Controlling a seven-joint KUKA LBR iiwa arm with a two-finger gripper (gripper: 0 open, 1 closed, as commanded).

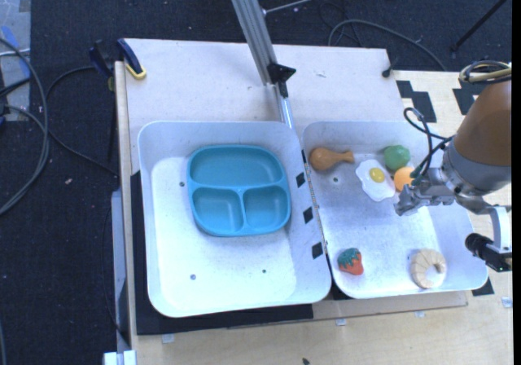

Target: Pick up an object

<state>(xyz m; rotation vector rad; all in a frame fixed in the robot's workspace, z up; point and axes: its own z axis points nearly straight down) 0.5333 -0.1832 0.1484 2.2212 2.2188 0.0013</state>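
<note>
Gripper (404, 205), finger state unclear, hangs over right bin (383, 286) beside fried egg (374, 179); bare floor below it.

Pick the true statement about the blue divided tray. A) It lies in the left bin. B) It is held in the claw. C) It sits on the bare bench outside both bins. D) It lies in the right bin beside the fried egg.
A: the blue divided tray lies flat in the left bin, across the divide from the toy food in the right bin.

blue tray (239, 190) | red strawberry (350, 261) | green ball (396, 156) | white bins (163, 274)
</note>
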